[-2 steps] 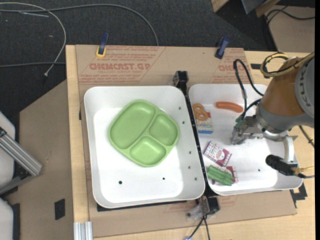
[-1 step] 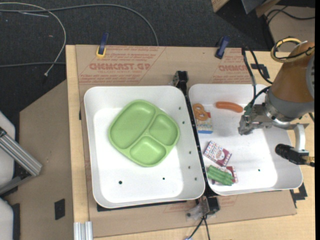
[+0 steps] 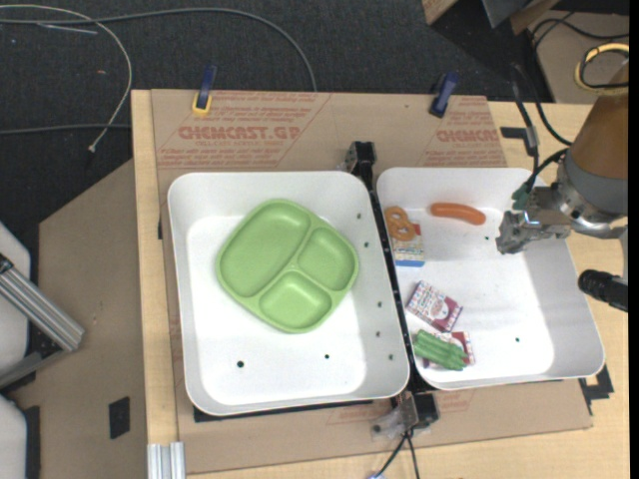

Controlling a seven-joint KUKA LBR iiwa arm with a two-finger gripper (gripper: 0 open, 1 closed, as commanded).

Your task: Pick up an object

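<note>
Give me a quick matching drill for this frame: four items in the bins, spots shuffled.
Items:
1. green divided plate
2. hot dog
3. pretzel packet
4. green packet

Places:
A. right bin, near corner by the divider
B. middle of the left bin
C. right bin, far side, just left of the gripper
D. right bin, against the divider, far half

Pairs: 1-B, 2-C, 3-D, 4-A

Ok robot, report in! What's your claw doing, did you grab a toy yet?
Gripper over right bin, nothing seen between fingers. Nearest: orange sausage, lying free. Pretzel, pink packet, green toy untouched. Nothing blocking.
</note>
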